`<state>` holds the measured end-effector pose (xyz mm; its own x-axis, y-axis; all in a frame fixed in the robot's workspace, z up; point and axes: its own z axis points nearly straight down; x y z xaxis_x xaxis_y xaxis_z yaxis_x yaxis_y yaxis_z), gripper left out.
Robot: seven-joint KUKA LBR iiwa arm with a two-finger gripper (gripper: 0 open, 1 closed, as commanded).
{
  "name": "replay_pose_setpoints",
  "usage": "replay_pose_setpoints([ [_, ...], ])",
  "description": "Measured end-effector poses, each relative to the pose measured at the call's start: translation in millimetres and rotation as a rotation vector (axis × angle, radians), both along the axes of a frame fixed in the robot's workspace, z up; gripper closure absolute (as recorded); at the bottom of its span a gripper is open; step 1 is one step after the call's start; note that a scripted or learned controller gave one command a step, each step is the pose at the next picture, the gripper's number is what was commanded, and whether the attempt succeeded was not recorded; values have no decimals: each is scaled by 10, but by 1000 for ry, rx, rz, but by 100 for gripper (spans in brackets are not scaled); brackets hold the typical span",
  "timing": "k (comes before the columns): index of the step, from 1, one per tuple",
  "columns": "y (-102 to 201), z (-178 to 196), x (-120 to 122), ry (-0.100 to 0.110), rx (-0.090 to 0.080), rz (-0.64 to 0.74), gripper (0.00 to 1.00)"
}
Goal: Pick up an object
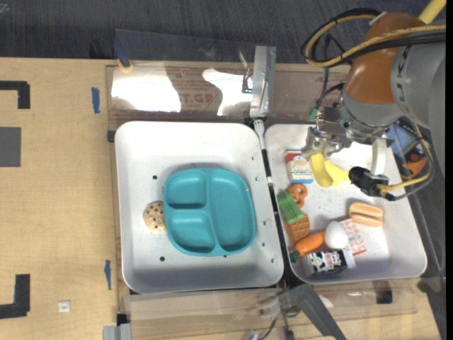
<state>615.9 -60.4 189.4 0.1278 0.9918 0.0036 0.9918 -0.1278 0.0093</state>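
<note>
Camera view | gripper (327, 146) above right bin (403, 261), finger state cannot be told | banana (324, 170) just below | advice: descend centred over banana, avoiding pretzel (298, 193).

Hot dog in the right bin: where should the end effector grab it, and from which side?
Probably across the middle of the hot dog, coming straight down. It lies flat and alone on the right bin floor, its long axis running roughly left to right in the view, so closing across the short width should fit. Bare floor above and to its right leaves room; the white packet sits close below it.
</note>
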Motion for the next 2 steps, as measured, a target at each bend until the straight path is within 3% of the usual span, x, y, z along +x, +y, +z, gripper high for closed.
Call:
replay_pose_setpoints([
  [1, 65, -54, -317, 15, 0, -318, 100],
  [2, -36, 1418, -612, 2, 2, -452, 100],
])
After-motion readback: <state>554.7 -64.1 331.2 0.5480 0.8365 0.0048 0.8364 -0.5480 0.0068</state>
